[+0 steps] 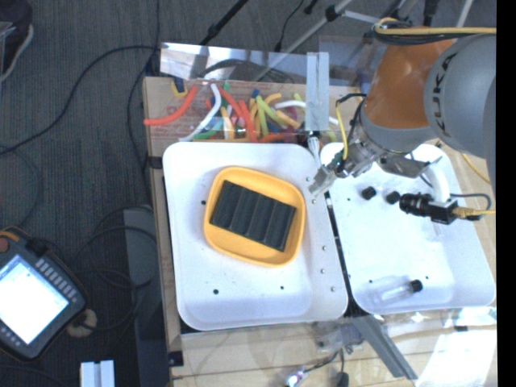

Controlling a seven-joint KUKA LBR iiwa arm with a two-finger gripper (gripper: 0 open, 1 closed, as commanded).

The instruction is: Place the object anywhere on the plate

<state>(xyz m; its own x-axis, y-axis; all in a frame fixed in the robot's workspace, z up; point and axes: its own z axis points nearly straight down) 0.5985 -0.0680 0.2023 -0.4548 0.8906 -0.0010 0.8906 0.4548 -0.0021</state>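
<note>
Slab, dark and ribbed [252, 214] — the one thing I see lying on the yellow plate [242, 175], flat across its middle, with yellow rim showing all round it. Plate: rounded-square and shallow, seated in the upper half of the left bin [242, 301], turned a little off square to the bin's walls. Gripper [326, 172]: poised over the seam between the two bins near their far corners, just beside the plate's right rim and apart from the slab. From my screen I cannot tell how far open it is, nor whether it has hold of anything. Arm: orange band [403, 87] above the wrist and grey casing [480, 79] beyond it, coming in from the right over the far end of the right bin [427, 252]. Right bin contents: a small black piece [368, 192] near the far end, close under the wrist, and a clear vial with a black cap [395, 287] lying on its side near the front wall, well apart from the black piece. Behind the bins: a tangle of coloured cables [242, 111] — red, orange, yellow, green and white — on the wooden bench top. Off the bench, lower left: a handheld screen unit [28, 301] on the dark floor, its display lit pale.
</note>
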